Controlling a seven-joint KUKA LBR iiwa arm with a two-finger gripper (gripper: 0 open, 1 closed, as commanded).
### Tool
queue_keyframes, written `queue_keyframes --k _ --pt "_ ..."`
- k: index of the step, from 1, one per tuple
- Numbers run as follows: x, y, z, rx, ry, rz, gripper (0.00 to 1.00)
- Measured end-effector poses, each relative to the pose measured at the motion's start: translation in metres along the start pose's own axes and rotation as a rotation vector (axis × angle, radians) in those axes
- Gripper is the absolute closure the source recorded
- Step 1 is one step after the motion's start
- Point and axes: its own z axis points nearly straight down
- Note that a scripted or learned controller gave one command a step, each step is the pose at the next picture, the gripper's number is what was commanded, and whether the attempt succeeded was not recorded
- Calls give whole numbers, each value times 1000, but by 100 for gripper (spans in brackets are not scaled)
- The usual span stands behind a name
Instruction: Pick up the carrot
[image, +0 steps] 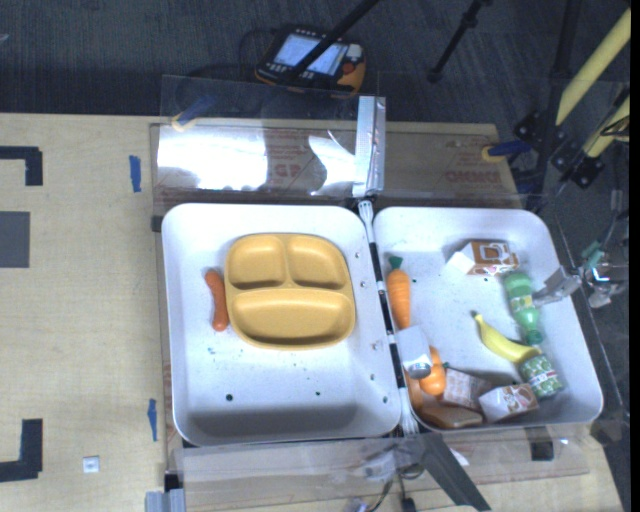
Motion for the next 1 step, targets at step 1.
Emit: queue_keyframes --k 1 --pt "65 -27 116 -23 -10 15 0"
